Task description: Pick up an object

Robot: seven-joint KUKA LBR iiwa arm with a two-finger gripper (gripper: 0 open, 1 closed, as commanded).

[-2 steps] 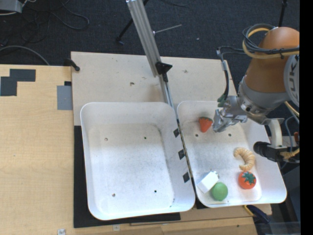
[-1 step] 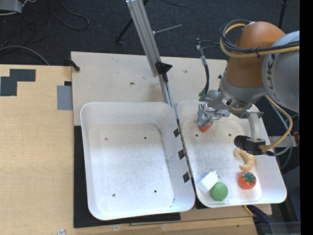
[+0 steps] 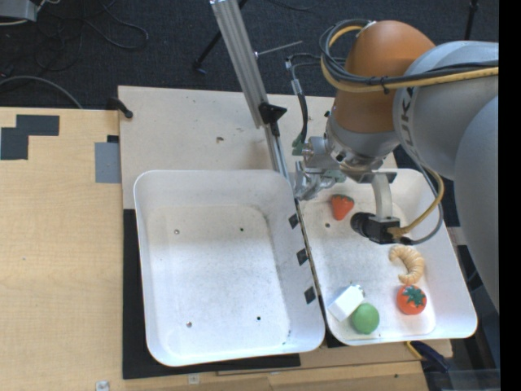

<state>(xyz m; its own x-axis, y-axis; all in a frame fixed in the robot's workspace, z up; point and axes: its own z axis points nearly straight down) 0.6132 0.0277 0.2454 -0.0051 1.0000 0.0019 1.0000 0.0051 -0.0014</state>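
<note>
The pincer [image 3: 312, 182] hangs over the right bin's [image 3: 456, 320] upper left corner, near the dividing rim; its state I cannot tell. A strawberry [image 3: 342, 207] lies just beside it. A croissant [image 3: 408, 262], tomato [image 3: 412, 300], green ball [image 3: 365, 318] and white block [image 3: 346, 301] crowd the lower edge.

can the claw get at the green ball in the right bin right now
Probably yes. The green ball lies uncovered near the right bin's front rim, touching only a white block; the claw is at the far end.

2 bins [image 3: 163, 187] (5 objects [image 3: 411, 299])
</note>
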